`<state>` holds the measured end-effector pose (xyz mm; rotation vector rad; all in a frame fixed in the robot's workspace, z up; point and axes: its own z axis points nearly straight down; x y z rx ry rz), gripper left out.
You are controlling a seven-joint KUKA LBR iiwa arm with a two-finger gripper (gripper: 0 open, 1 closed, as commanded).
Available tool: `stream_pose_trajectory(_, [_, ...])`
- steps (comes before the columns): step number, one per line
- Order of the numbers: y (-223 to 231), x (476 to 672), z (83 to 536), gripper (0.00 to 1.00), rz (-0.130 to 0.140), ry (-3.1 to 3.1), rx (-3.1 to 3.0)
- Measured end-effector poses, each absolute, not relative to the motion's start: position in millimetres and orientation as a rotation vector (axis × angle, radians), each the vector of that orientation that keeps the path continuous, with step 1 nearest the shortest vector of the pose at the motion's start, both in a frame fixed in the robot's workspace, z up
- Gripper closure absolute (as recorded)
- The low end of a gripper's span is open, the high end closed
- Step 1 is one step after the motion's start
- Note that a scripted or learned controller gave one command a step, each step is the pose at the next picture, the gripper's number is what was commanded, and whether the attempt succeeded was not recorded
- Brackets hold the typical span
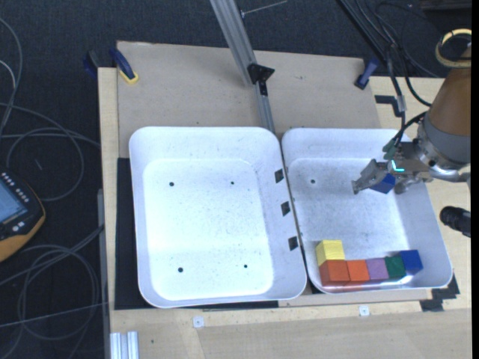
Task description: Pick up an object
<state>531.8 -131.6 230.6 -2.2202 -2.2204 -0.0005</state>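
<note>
Nearest the camera, a row of blocks (367, 266) lay along the near wall of the right bin (329, 144): a yellow block (330, 250) above an orange block (335, 272), then lighter orange, purple, green and blue. The gripper (383, 176) hung over the bin's far right part, and a blue block (384, 184) showed between its fingers, apparently gripped. Judging by this, the pick looked done or nearly so; whether it was lifted clear of the floor could not be told.

Right bin (419, 208) — floor open at centre; block row (367, 266) crowds near wall — metal post (239, 47) overhangs divider.
</note>
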Motion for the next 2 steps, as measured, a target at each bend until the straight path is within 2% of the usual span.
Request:
stream_pose_trajectory(1, [-84.9, 581.3, 185.1, 0.00, -0.002, -2.228, -2.214])
stream_pose_trajectory(2, [-31.3, 621.0, 200.7, 0.00, -0.008, -2.231, -2.214])
